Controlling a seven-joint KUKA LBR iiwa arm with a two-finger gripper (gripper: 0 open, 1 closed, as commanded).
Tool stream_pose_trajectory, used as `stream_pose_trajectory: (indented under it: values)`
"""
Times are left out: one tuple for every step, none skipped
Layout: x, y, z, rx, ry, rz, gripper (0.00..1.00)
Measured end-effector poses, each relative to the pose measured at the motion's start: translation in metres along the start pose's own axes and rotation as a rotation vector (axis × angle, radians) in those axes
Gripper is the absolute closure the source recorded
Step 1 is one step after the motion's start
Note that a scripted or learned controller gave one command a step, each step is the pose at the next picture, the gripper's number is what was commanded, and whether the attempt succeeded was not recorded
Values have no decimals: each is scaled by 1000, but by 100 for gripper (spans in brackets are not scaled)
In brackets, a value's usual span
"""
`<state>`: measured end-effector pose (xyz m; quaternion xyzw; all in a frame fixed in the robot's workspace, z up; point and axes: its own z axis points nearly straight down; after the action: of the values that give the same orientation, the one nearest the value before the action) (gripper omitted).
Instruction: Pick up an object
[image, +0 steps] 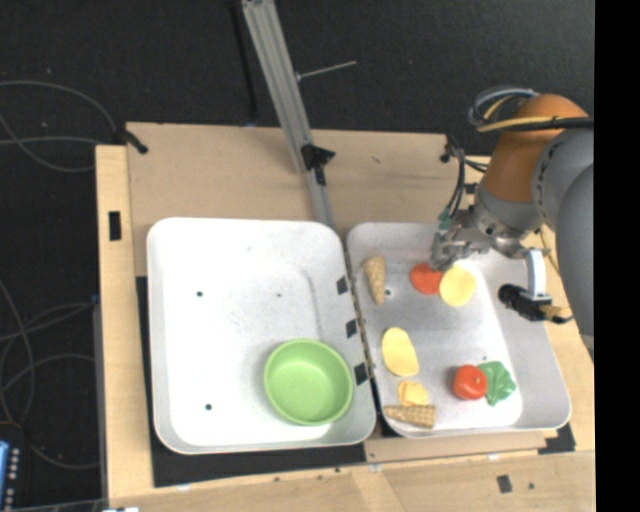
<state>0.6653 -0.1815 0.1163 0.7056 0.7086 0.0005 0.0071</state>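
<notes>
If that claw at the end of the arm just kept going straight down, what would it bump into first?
Most likely the small red piece or the round yellow piece beside it: the gripper hangs just above them in the right bin. How high it hangs is hard to judge from this slanted view.

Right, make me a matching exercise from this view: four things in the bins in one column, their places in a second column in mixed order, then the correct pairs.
Things:
1. green bowl
2. ice cream cone
3. tomato with green leaf
4. yellow disc

Places:
A. right bin, near its front right corner
B. right bin, by its left wall toward the back
C. left bin, front right part
D. right bin, just below the gripper, beside a red piece

Pairs: 1-C, 2-B, 3-A, 4-D
</notes>
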Motion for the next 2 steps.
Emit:
stream_pose_trajectory:
  values:
    - [3, 6, -64, 2, 9, -1, 100]
    - [-7, 8, -123, 2, 7, 2, 100]
